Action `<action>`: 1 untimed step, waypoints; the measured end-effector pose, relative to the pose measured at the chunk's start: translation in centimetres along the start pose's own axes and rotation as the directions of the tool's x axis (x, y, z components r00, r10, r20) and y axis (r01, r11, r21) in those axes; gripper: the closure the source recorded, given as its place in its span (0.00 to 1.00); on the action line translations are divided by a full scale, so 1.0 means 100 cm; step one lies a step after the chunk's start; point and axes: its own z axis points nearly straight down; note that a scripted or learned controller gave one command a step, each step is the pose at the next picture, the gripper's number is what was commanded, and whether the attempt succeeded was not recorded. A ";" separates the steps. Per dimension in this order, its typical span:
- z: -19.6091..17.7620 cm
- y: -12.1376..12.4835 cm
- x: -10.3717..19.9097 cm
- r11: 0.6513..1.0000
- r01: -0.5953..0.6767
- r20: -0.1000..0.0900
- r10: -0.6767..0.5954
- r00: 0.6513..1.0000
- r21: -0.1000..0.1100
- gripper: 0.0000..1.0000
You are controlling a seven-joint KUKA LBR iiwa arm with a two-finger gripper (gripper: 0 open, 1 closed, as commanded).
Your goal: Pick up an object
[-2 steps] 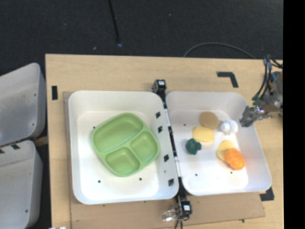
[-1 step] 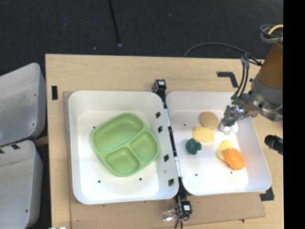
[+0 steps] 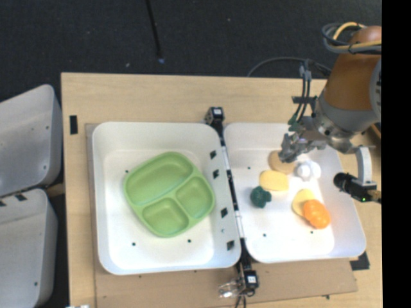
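My gripper [image 3: 290, 151] hangs low over the back of the right bin [image 3: 257, 236], just above a tan round piece [image 3: 279, 161]. A white knobby object [image 3: 307, 170] lies right beside it. Further forward lie a pale yellow block [image 3: 275, 181], a dark green broccoli-like piece [image 3: 260, 197], and an orange fruit [image 3: 316, 213] resting against a yellow piece [image 3: 302, 199]. I see nothing between the fingers.
The left bin [image 3: 109, 249] holds a green divided plate [image 3: 169, 192]. A black-studded divider [image 3: 226, 185] separates the two bins. Bare white floor lies at the front of the right bin.
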 end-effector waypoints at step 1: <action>0.001 0.019 0.044 1.000 0.000 0.000 0.000 1.000 0.000 1.00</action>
